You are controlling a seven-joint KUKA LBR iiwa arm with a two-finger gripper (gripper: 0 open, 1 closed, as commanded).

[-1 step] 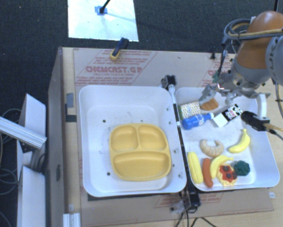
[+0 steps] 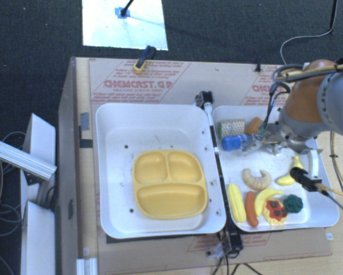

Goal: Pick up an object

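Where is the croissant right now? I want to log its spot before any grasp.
The croissant lies mid right bin in the camera view, just above the corn cob and the sausage.

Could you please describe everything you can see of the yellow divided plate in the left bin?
The yellow divided plate looks like moulded plastic with a matte finish. It is a rounded rectangle with a raised rim and three compartments: two smaller ones along its far side and one wide one along its near side, all holding nothing. It lies flat and right way up on the floor of the left bin, towards the bin's right and near part, turned slightly askew to the walls. It touches nothing but the bin floor.
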